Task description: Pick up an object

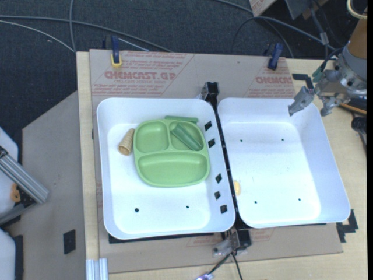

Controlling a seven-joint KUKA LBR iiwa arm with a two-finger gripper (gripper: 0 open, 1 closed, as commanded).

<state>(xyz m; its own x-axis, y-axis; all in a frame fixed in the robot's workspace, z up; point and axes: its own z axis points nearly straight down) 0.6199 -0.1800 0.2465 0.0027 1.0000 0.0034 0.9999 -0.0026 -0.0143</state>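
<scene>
A green divided plate (171, 153) lies in the left bin (116, 203). A dark green piece (186, 136) rests in the plate's upper right compartment. Beside the plate's left edge lies a tan cone (125, 142). My gripper (312, 105) hangs over the far right corner of the right bin (303, 209), well away from the plate. Its fingers are spread, so it is open with nothing between them.
A small yellow object (236, 186) sits at the right bin's left rim. Black clips line the divider between the bins. Blue clamps (116, 50) hold the cardboard sheet at the back. Cables run over the dark floor behind the bench.
</scene>
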